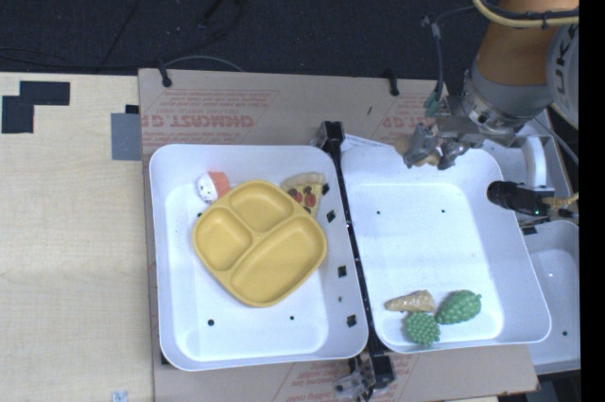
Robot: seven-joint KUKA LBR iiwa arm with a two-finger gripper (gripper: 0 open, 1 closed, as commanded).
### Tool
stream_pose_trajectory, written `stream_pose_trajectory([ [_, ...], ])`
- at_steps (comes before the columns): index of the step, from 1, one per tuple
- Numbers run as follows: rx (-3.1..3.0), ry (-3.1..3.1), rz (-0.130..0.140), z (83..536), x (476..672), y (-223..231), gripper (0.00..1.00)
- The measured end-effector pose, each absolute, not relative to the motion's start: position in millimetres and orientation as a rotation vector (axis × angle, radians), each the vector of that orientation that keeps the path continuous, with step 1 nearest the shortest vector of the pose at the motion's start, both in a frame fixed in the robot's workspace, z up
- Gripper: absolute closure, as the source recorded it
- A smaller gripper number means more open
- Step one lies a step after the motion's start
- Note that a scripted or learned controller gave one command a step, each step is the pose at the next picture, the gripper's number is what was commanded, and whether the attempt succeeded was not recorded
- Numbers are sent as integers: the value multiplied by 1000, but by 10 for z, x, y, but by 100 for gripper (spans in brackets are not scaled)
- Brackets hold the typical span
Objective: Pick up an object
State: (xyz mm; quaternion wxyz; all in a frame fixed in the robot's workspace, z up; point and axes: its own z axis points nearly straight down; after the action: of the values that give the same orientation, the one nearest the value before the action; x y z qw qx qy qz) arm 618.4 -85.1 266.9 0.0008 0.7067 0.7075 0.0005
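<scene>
Gripper [432, 152] above far rim of right bin [444, 230], fingers slightly apart, nothing between them. Green toy [459, 306], smaller green piece [422, 328], tan piece [410, 302] clustered at bin's near edge, well apart from gripper.

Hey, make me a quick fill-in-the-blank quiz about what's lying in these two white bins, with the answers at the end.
1. The yellow divided plate lies in the ____ bin.
2. The two green toys and the tan piece lie near the right bin's ____ edge.
3. The gripper hovers over the right bin's ____ edge.
4. The plate has ____ compartments.

Answers: left; front; back; three
</scene>
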Motion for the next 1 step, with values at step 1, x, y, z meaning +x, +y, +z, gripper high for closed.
stream_pose_trajectory([
  [1, 2221, 2228, -4, 2633, 5907, -463, 100],
])
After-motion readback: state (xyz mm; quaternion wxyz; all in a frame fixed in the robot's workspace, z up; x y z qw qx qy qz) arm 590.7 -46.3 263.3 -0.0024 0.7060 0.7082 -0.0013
